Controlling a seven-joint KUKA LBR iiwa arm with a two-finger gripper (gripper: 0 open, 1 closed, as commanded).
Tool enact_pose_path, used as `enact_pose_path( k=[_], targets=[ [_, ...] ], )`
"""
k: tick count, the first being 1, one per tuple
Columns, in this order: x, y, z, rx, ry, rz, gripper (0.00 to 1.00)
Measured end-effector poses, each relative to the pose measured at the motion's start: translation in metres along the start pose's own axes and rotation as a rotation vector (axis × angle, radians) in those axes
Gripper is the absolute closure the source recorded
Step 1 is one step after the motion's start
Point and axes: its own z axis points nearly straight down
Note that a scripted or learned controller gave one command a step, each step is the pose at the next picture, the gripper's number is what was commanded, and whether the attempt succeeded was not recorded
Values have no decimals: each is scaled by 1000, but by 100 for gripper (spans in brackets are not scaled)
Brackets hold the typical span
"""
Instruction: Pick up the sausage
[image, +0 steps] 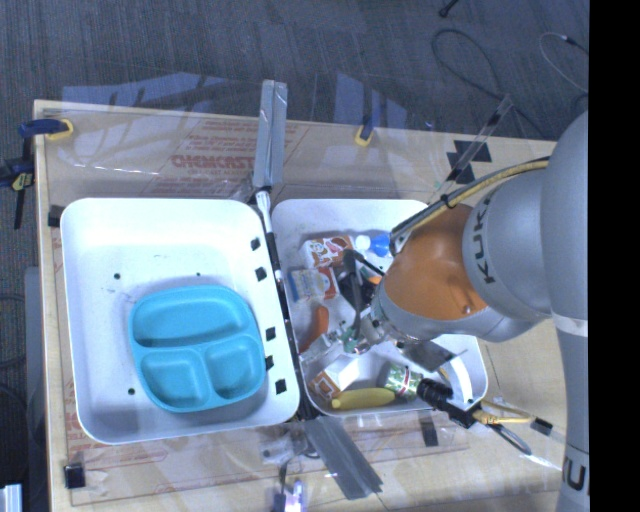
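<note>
Sausage (318, 322) lies unlifted in the right bin (300, 215); your gripper (358, 325) hovers just right of it, finger state indiscernible.

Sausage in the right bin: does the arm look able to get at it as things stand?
Probably yes. The sausage lies uncovered near the bin's left wall, and the arm hangs just to its right; packets crowding beside it may hamper a clean grip.
</note>
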Motion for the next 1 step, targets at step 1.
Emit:
enact_pose_path(
  k=[1],
  targets=[
    [8, 0, -2, 4, -19, 183, 0]
  ],
)
